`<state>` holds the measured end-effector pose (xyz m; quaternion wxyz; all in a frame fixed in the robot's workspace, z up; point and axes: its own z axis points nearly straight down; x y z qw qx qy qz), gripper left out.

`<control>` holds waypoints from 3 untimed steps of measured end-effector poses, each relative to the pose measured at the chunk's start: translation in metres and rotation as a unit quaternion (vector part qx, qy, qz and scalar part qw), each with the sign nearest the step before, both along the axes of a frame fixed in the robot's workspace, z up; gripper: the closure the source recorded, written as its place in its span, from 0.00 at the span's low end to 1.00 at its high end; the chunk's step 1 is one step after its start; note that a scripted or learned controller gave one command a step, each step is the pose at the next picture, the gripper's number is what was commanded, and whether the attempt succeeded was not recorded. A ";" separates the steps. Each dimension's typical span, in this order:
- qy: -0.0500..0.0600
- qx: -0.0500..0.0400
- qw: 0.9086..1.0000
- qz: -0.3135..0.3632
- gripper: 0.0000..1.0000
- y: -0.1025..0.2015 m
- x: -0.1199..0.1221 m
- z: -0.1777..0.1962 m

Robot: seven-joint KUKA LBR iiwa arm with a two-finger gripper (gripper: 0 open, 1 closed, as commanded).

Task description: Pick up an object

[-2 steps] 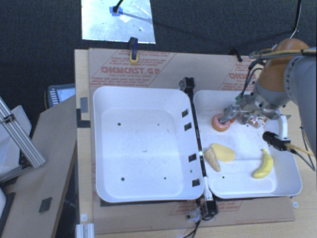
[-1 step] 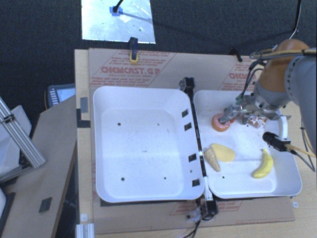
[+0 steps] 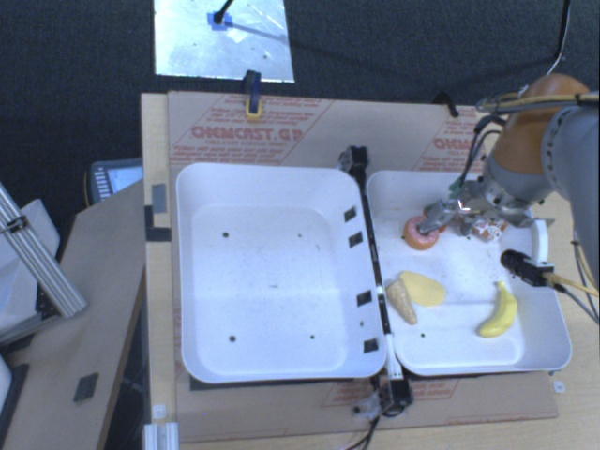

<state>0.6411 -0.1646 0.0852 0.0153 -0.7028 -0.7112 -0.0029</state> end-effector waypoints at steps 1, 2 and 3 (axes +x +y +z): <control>-0.007 -0.004 1.000 0.000 1.00 -0.003 0.003 0.013; -0.009 -0.013 1.000 -0.006 1.00 -0.021 -0.033 0.037; -0.010 -0.013 1.000 -0.005 0.00 -0.020 -0.032 0.037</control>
